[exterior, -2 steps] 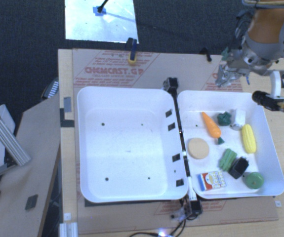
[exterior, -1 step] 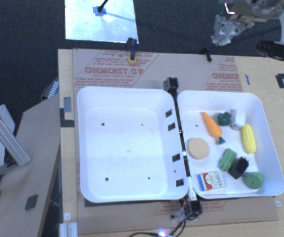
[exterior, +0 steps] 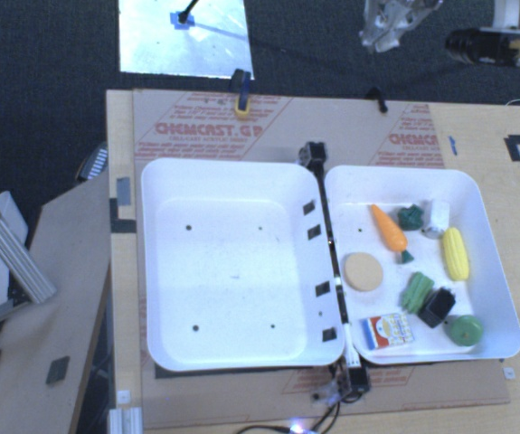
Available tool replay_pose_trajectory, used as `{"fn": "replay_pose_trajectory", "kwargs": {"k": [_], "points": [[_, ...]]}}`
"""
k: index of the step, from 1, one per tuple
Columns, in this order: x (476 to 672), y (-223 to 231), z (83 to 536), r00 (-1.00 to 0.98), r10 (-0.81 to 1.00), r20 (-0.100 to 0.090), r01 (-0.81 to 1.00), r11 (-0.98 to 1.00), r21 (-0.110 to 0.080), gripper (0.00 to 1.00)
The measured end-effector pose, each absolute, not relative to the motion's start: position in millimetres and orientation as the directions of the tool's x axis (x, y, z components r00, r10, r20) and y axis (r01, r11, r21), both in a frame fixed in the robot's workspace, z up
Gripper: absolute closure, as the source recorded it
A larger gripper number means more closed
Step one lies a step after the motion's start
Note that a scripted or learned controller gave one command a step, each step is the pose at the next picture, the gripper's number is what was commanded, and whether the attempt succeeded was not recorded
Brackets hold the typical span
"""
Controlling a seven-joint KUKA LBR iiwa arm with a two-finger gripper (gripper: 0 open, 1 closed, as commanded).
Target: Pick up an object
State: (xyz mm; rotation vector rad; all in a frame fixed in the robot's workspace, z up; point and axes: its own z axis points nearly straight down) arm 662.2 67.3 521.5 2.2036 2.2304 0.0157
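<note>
The end effector (exterior: 384,27) hangs high beyond the worktop's far edge, its grip state impossible to tell, while the carrot (exterior: 389,228) lies well below it in the right bin (exterior: 486,208), long axis running from upper left to lower right.

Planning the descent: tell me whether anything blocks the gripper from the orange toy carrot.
Nothing visible does. The gripper hangs beyond the bench; the orange toy carrot lies uncovered in the right white bin, apart from neighbours.
</note>
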Motion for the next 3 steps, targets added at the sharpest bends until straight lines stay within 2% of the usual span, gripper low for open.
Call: {"fn": "replay_pose_trajectory", "kwargs": {"k": [1,2,3], "points": [[668.6,77,537,-0.006,1.0,0.001,1.0,0.006,0.005,1.0],[601.0,56,397,0.002,1.0,-0.002,1.0,-0.002,-0.016,1.0],[584.9,147,526,-0.014,1.0,0.007,1.0,0.014,0.015,1.0]]}}
